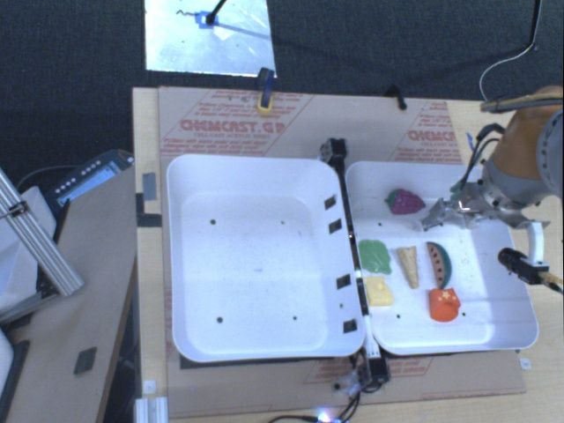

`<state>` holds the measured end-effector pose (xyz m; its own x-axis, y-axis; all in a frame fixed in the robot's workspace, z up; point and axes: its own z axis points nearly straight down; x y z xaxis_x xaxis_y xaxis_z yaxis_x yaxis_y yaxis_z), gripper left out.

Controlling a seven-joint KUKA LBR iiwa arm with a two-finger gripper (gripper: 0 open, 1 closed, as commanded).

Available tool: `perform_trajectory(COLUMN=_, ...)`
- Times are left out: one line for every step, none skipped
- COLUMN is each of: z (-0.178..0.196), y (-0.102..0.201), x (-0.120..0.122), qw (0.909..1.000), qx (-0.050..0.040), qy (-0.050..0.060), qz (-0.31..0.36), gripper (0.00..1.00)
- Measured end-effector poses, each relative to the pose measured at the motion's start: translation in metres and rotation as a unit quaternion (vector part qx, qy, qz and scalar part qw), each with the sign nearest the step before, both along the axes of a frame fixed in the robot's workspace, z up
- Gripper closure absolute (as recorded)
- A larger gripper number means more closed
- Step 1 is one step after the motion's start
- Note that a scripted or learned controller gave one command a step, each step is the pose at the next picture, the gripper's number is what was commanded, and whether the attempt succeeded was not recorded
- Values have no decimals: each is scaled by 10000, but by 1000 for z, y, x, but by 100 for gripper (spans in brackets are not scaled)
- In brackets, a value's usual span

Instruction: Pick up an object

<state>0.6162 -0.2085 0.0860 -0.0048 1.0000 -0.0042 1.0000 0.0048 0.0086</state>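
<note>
The right bin [493,329] holds several toy foods. A purple bunch of grapes [405,202] lies near its back. A green leafy piece [374,256], a tan cone [407,265] and a watermelon slice [439,263] sit in a row at mid-bin. A yellow block [379,291] and a red piece [444,304] lie nearer the front. My gripper [443,211] hangs over the right bin's back half, just right of the grapes and above the watermelon slice. I see nothing held in it.
The left bin [256,263] sits beside the right one, with black clips [339,227] along the shared rim. The arm's orange band [527,139] and a black part [522,267] overhang the right bin's right edge. A metal plate [209,25] lies behind the bench.
</note>
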Motion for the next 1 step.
perform_trajectory(z=-3, y=34, x=-136, qw=9999, qx=48, qy=98, qz=-36, gripper=0)
